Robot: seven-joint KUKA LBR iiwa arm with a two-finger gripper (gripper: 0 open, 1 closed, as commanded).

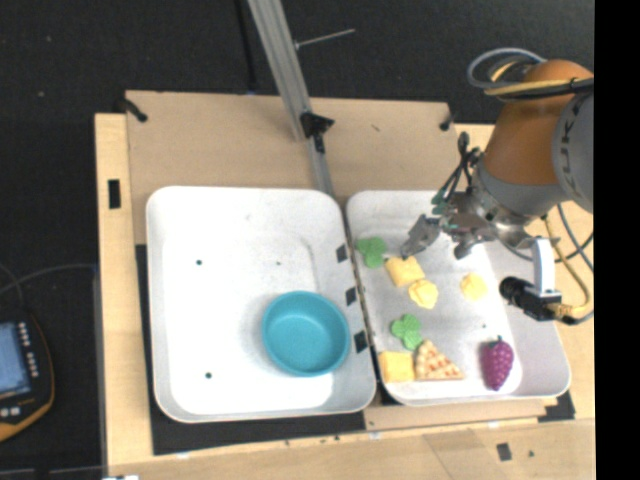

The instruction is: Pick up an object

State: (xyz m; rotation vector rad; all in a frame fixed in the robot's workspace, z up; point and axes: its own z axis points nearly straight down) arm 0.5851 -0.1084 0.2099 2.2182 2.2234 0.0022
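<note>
1. We find no legible text, labels, brands, numbers or signs anywhere in the camera view.
2. The handheld pendant (18,373) at the lower left of the frame shows a lit screen; we cannot read anything on it at this size.

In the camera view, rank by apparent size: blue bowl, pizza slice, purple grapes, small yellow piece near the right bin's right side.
1. blue bowl
2. pizza slice and purple grapes, too alike to separate
3. small yellow piece
</note>
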